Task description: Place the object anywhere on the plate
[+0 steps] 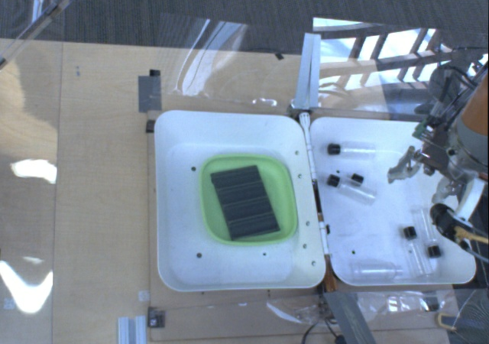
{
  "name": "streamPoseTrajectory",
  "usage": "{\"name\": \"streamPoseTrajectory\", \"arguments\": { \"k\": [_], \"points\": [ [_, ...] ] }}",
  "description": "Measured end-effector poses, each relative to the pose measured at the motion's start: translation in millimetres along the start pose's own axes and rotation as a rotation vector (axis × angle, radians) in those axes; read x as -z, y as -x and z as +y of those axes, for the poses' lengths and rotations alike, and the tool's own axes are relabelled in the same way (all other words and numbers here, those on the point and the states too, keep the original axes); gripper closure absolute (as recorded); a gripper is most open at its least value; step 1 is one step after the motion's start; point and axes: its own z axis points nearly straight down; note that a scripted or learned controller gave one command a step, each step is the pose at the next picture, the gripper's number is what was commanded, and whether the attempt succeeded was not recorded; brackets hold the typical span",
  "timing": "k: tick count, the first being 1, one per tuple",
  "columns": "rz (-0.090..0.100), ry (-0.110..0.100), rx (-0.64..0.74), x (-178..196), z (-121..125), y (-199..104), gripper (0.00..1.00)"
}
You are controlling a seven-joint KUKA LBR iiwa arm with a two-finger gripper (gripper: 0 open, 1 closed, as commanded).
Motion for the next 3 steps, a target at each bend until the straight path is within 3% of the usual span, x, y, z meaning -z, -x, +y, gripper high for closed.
{"name": "streamPoseTrajectory", "arguments": {
  "k": [1, 2, 3],
  "points": [
    [-0.002, -0.001, -0.124, -51, 27, 45, 0.0],
    [-0.001, 0.002, -0.135, -16, 12, 57, 0.0],
    [0.0, -0.001, -0.157, -38, 9, 53, 0.0]
  ]
}}
